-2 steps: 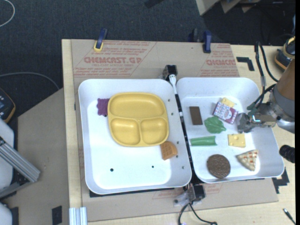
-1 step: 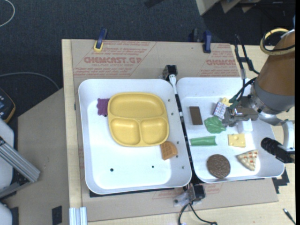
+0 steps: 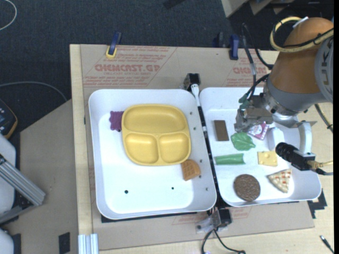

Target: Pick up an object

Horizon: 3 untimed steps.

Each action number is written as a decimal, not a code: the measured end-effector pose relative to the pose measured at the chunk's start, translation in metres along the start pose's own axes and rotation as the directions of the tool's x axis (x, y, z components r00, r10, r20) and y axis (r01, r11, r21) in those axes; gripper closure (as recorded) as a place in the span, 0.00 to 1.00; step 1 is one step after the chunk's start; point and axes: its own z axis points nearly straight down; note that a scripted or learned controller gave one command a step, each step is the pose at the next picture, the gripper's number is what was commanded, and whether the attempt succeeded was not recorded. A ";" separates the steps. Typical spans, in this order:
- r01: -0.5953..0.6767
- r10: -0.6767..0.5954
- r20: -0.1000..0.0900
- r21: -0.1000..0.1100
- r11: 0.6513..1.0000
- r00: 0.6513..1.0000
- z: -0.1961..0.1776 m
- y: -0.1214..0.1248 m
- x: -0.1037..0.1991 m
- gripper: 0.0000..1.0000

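Hovering at right of centre in the frame, the two-finger gripper (image 3: 248, 121) is seen just above the crumpled green leaf-shaped toy (image 3: 242, 141); its state cannot be told. A neighbouring pink wrapper (image 3: 260, 130) could be snagged instead.

Arm enters from upper right of frame, gripper (image 3: 249, 121) low over the right bin (image 3: 228, 97), just above a green leaf-shaped piece (image 3: 242, 141). Same bin: brown bar (image 3: 221, 130), green pod (image 3: 229, 160), cheese square (image 3: 267, 158), pizza slice (image 3: 280, 180), round brown patty (image 3: 247, 187), pink item (image 3: 259, 130) by the gripper. Left bin (image 3: 100, 157): yellow divided plate (image 3: 157, 133), purple piece (image 3: 115, 120) touching its left edge, tan chunk (image 3: 190, 169) at lower right.
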 end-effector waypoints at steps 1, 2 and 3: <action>-0.004 0.004 0.001 0.003 1.000 1.000 0.015 0.013 0.026 1.00; -0.004 0.004 0.001 0.001 1.000 1.000 -0.002 0.017 0.030 1.00; -0.005 0.005 0.000 0.007 1.000 1.000 0.001 0.013 0.038 1.00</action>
